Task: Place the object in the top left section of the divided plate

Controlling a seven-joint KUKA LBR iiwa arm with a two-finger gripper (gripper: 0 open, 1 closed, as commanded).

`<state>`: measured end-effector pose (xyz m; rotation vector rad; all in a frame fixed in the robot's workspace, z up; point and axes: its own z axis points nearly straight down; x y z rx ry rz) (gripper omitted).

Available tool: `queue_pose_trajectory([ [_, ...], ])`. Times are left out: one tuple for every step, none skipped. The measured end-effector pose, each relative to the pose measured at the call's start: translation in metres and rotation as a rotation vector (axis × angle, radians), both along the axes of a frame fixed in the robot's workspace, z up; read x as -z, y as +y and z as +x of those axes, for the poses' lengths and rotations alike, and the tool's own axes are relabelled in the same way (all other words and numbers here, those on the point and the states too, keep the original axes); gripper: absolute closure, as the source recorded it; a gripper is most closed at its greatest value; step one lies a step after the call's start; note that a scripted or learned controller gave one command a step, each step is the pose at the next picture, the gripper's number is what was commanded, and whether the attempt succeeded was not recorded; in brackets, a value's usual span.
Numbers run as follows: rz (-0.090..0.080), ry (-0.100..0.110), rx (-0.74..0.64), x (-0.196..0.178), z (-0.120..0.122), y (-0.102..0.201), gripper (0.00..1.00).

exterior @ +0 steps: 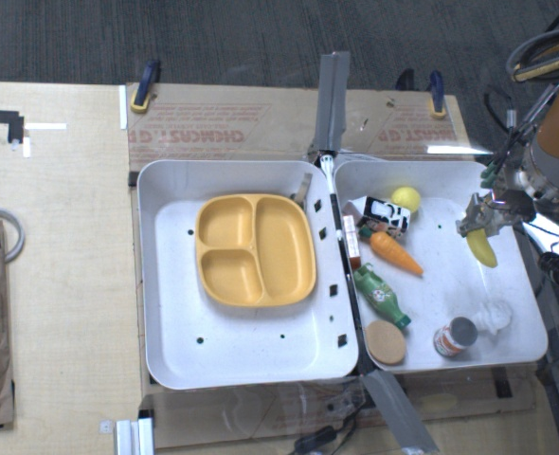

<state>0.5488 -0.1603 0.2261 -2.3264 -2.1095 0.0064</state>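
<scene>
The banana (482, 250) hangs at the right side of the right bin (535, 339), just under the gripper (478, 222), its upper end apparently pinched between the fingers while the rest dangles toward the near-right. It reads as a small toy fruit: light, stiff, smooth-skinned and a little slippery, so a hold across the thick middle would likely be steadier than this end pinch, which may let it swing or slide out. Its long axis runs from far-left to near-right, curved, with the free tip pointing toward the near edge of the bin. The divided plate (257, 250) sits in the left bin (166, 349), well apart from the banana, its target section at the far left. Left of the gripper lie a yellow ball (405, 198), a carrot (396, 253), a green bottle (380, 295), a brown disc (387, 342) and a small can (455, 336).
</scene>
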Motion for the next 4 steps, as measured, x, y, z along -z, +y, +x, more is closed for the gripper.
queue_pose_trajectory([
  [0.000, -0.002, -0.100, 0.040, 0.026, -0.041, 1.00],
  [0.002, 0.001, 0.016, 0.106, -0.042, 0.032, 1.00],
  [0.002, -0.001, -0.135, 0.135, -0.058, 0.061, 1.00],
  [0.001, 0.001, -0.053, 0.036, -0.072, 0.159, 1.00],
])
